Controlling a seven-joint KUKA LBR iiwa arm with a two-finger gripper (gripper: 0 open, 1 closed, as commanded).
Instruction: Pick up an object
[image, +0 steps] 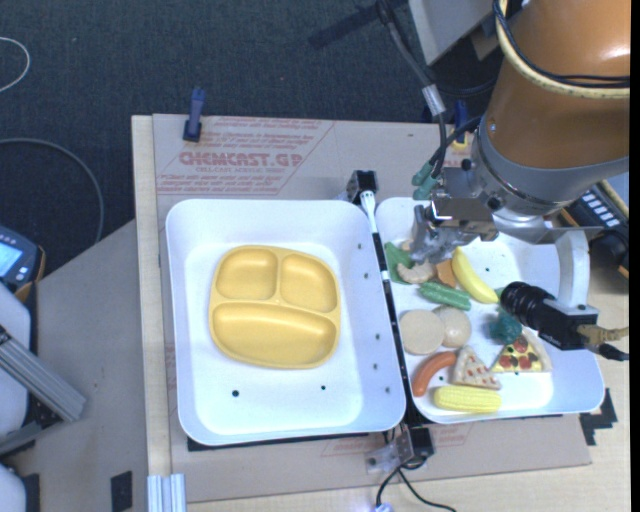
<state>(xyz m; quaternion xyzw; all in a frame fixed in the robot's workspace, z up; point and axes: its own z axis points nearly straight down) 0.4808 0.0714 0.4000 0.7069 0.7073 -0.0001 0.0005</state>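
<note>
Over the right bin (575, 395), the gripper (428, 243) hung low beside a banana (473, 277) and green toy (443, 294); finger state could not be told. Left bin (190, 330) held a yellow tray (275, 305).

The arm (560, 90) enters from about two o'clock, its wide orange band filling the upper right corner, with the grey wrist (520, 190) just below it. The gripper (432, 243) points down and toward eight o'clock from the wrist. Cables (440, 110) run along the wrist's ten o'clock side.
</note>
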